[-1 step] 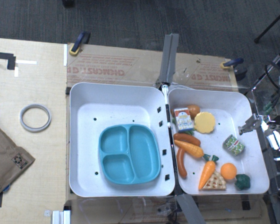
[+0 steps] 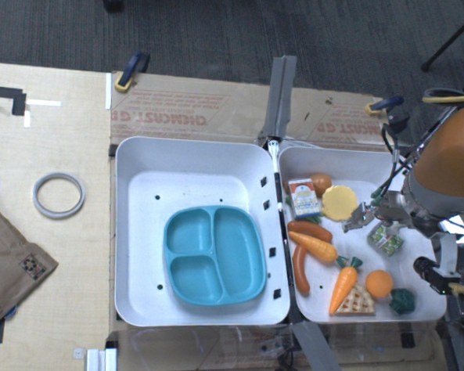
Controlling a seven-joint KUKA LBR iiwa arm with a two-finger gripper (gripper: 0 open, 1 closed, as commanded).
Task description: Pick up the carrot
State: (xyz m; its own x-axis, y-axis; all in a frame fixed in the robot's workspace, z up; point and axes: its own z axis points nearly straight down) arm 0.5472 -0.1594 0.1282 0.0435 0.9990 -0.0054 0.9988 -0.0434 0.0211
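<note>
Honestly, I cannot tell whether my claw (image 2: pixel 365 216) is parted or closed (it blurs into the clutter beside the yellow disc (image 2: pixel 339 202)), and my arm (image 2: pixel 445 155) is cut off at the right edge. Left of the claw, the carrot (image 2: pixel 342 287) lies in the right bin (image 2: pixel 420 314): orange, tapered, green top uppermost, touching the waffle piece (image 2: pixel 356 301).
</note>
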